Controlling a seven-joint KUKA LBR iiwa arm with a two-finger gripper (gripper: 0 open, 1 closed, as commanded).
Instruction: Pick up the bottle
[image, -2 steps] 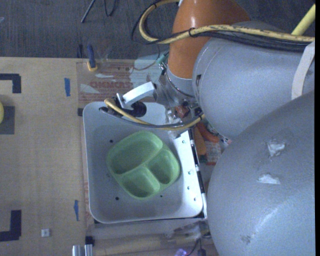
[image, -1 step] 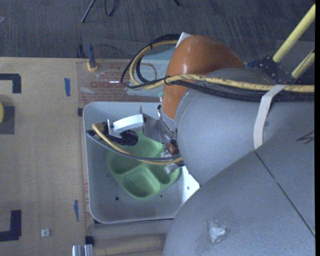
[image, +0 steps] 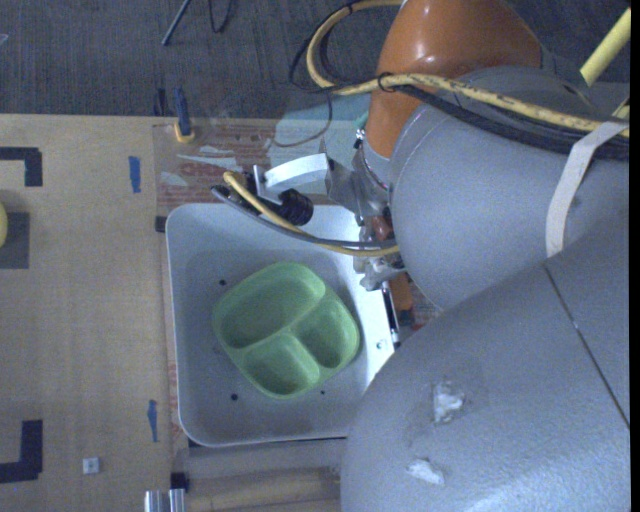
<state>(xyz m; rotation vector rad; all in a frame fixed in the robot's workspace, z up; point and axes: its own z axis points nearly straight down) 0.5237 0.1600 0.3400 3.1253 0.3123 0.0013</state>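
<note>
Honestly I'd back the arm (image: 480, 220) up off the white bin (image: 195, 300) before committing, since I can't tell if the fingers are apart or together, or where the bottle sits relative to them, maybe past the green tray (image: 285, 328).

The grey arm (image: 500, 300) hides the white bin's (image: 190, 300) right side.

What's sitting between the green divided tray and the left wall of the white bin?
Nothing: in the camera view, the strip of bin floor between the green divided tray and the white bin's left wall is bare.
</note>
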